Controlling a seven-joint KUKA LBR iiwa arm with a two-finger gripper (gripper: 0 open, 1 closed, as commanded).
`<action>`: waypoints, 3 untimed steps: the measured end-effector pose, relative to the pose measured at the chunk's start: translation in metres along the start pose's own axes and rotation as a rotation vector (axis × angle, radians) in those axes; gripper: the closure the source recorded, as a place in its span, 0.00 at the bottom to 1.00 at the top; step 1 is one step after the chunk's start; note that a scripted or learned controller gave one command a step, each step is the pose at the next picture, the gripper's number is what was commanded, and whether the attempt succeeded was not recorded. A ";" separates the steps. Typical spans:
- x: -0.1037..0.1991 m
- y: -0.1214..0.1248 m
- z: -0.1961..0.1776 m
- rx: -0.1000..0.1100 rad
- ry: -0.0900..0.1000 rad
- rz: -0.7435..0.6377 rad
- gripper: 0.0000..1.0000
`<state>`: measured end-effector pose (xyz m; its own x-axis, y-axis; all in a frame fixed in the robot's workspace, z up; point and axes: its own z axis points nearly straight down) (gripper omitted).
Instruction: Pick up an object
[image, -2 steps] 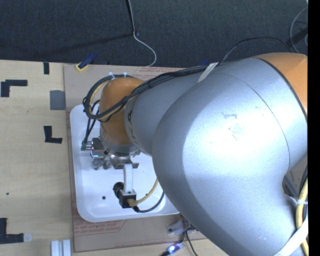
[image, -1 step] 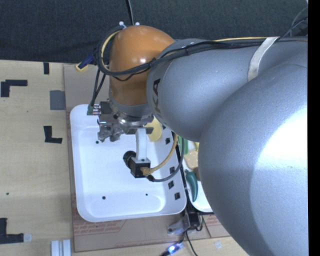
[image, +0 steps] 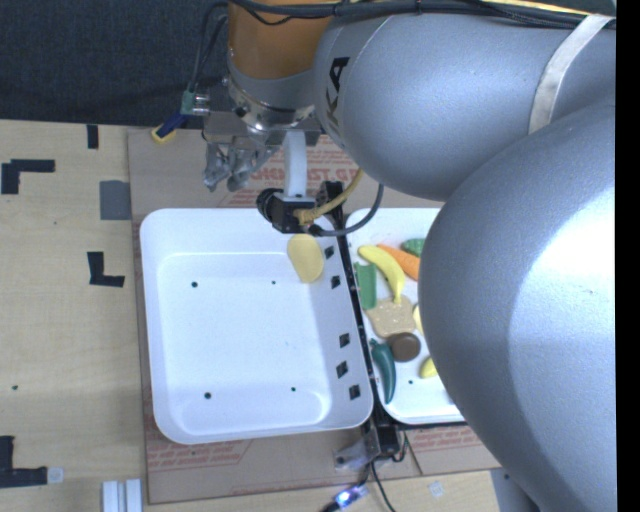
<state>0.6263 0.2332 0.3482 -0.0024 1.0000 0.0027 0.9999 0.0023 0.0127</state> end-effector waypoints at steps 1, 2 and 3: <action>-0.002 0.026 0.150 0.026 -0.009 0.002 1.00; 0.002 -0.009 0.008 0.002 0.003 -0.003 1.00; 0.001 0.004 -0.091 0.003 0.001 -0.002 1.00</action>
<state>0.6288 0.2342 0.4389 -0.0042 1.0000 0.0038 0.9999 0.0041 0.0101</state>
